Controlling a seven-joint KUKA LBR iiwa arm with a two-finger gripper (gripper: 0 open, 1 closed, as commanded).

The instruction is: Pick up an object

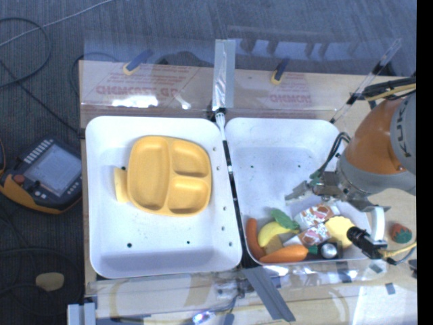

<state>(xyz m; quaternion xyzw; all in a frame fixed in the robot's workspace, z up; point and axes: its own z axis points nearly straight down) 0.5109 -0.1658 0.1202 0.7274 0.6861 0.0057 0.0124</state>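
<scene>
Where the gripper hung: the arm's gripper (312,189) stood low over the right shallow white bin (284,124), above bare floor, just up and left of the heap of small things in that bin's near right corner.
Gripper state: I could not tell whether it was open or closed; grey metal parts blurred together at this angle, and nothing could be seen held in it.
Contact: it looked close to the red-and-white printed packet (314,225), but touching or apart could not be told.
Heap, front: a long orange carrot-shaped toy (284,254) lay along the near wall, with a small silver ball (329,250) just to its right.
Heap, middle: a yellow banana-shaped toy (272,233) lay above the carrot, a dark green leaf-like piece (284,217) above that, and a rounded yellow lump (337,227) to the right of the packet.
Heap, left end: a short orange-red sausage-shaped piece (252,234) stood beside the bin's left wall.
Left bin: the left shallow white bin (101,249) held a yellow plastic plate with three compartments (169,175), lying flat; a pale yellow flat piece (120,185) showed at its left edge.
Writing, packet: print was there but too small to read.
Writing, behind the bins: red lettering on the brown cardboard (139,87) showed through a glossy sheet, too faint to read.
Writing, arm: dark letters on the orange band (379,137) were cut by the frame edge.
</scene>
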